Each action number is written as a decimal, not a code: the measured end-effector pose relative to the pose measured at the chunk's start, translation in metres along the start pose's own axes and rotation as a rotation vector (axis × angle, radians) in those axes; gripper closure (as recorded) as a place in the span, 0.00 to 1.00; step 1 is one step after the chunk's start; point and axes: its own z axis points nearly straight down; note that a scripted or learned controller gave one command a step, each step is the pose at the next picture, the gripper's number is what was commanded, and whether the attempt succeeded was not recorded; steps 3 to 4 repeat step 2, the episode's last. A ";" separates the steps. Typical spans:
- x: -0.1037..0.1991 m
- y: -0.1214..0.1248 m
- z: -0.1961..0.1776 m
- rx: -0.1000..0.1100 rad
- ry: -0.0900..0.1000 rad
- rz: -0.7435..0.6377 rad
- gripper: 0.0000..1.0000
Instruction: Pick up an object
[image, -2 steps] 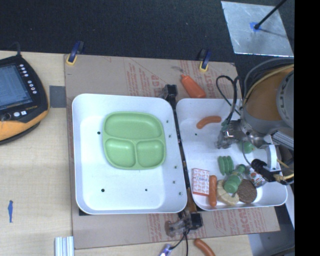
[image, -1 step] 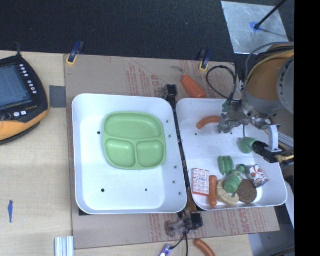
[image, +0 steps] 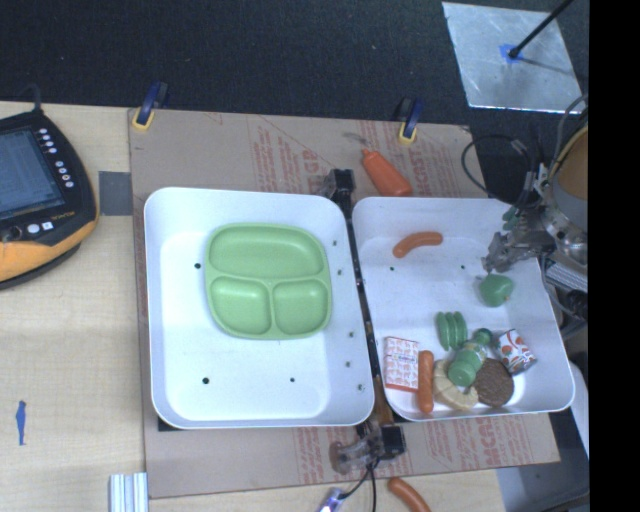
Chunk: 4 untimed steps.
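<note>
Near the right bin's (image: 400, 290) far right side lies a small green object (image: 495, 290), rounded, resting on the white floor just below the gripper (image: 502, 253). Close contact or a gap between the two cannot be judged. Same bin, upper middle: an orange sausage (image: 417, 243) lying alone. Lower right corner holds a cluster: a green ribbed piece (image: 450, 328), a red-and-white packet (image: 401, 362), a second orange sausage (image: 426, 381) lying lengthwise, a brown round item (image: 493, 382), a green cup-like piece (image: 463, 367), and a red-and-white wrapper (image: 517, 350).

Left bin (image: 180, 360) holds a green divided plate (image: 268, 279), three compartments, nothing seen in them.

Both bins sit on a cardboard sheet (image: 250, 460) clamped at the far edge with blue clips (image: 150, 103). An orange carrot-like toy (image: 385, 173) lies on the cardboard beyond the right bin. A teach pendant (image: 40, 195) rests on the wooden bench (image: 60, 380) at left. Dark floor behind.

Gripper hangs low over the right bin; whether it is open or closed cannot be told.
</note>
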 end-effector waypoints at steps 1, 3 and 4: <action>-0.009 0.053 0.042 0.001 0.002 -0.003 0.00; -0.009 0.068 0.079 0.000 0.000 -0.003 0.00; -0.009 0.068 0.079 0.000 0.000 -0.003 0.00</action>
